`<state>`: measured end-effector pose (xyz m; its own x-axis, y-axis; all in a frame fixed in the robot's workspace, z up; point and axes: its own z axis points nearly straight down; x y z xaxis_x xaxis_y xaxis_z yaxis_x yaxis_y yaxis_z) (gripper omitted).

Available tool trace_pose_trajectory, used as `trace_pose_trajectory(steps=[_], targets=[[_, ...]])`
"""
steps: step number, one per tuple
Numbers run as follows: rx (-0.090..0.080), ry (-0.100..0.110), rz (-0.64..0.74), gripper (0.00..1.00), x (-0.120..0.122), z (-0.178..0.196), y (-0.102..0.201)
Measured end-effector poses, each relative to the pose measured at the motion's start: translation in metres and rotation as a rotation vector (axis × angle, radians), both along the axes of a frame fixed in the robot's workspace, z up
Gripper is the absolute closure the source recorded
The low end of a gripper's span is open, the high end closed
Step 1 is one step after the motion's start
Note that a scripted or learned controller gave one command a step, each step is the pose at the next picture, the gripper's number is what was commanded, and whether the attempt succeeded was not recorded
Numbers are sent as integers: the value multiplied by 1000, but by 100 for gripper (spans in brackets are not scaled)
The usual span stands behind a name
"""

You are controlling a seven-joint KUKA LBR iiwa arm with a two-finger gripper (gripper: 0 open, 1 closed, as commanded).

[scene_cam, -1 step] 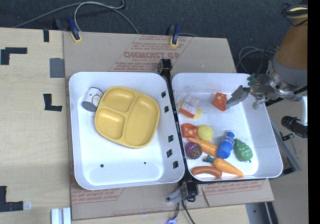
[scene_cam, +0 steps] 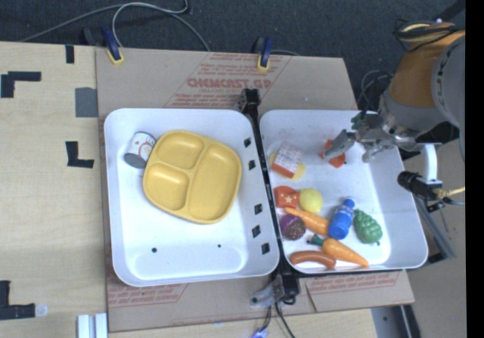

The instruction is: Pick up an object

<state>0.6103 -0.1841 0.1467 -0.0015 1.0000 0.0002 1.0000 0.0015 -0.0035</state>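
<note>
Bench is wood with a cardboard sheet [scene_cam: 227, 75] clamped on top, dark carpet beyond it; two white bins sit on the cardboard side by side.

Nearest in the right bin [scene_cam: 393, 200]: a carrot [scene_cam: 344, 251] and a reddish sausage-like piece [scene_cam: 311, 258] along the near wall. Just behind them sit a green bumpy item [scene_cam: 367, 227], a blue bottle [scene_cam: 342, 219], a dark purple piece [scene_cam: 293, 227], another orange piece [scene_cam: 310, 219], a lemon [scene_cam: 311, 200] and a red piece [scene_cam: 286, 196], all tightly packed and touching. Further back, a small orange-and-white packet [scene_cam: 287, 160] lies alone.

Left bin [scene_cam: 121, 200] holds a yellow divided plate [scene_cam: 192, 175] with a small can [scene_cam: 138, 150] at its far-left edge.

Gripper [scene_cam: 338, 147] is at the far right of the right bin, fingers spread around a small red-orange object [scene_cam: 334, 152]. Looks like the pick target, but I can't confirm a firm hold, or whether it's lifted or resting on the floor.

To do this well: centre the fingers on that piece, close fully, then lift straight up, clear of the bin wall. It's well apart from the cluster, so low collision risk.
</note>
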Motion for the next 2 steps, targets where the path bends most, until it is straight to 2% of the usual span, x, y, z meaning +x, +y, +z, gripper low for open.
trace_pose_trajectory(steps=[1, 2], targets=[[-2, -10, 2, 0, 56, -59, 30], [-5, -10, 3, 100, 56, -49, 29]])
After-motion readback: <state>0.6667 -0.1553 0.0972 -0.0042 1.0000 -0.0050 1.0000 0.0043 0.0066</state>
